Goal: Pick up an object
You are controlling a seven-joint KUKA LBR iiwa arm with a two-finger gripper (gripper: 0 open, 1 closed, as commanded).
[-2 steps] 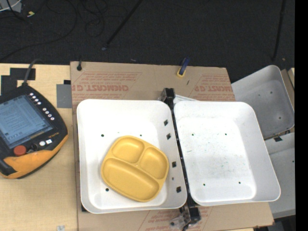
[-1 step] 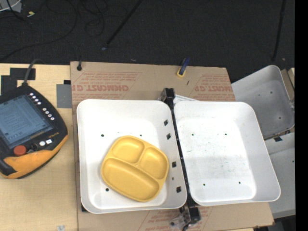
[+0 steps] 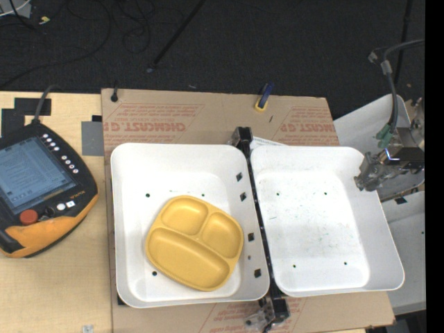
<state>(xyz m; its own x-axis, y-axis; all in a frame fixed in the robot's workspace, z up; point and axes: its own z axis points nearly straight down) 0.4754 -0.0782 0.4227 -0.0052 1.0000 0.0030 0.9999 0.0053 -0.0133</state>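
Observation:
A yellow divided plate [image 3: 194, 241] with three compartments lies in the left bin [image 3: 139, 165], toward its front half. At the far right of the view, beside the right bin's [image 3: 326, 220] outer rim, part of the gripper [image 3: 385, 172] sits with grey metal parts and cables above it. It stands well apart from the plate, a whole bin's width to the right.
Both bins rest on a brown cardboard sheet [image 3: 173, 120]. A teach pendant [image 3: 38, 186] with a screen and orange base lies on the wooden bench at the left. A black clamp strip [image 3: 250, 207] runs between the bins. Cables cross the dark floor behind.

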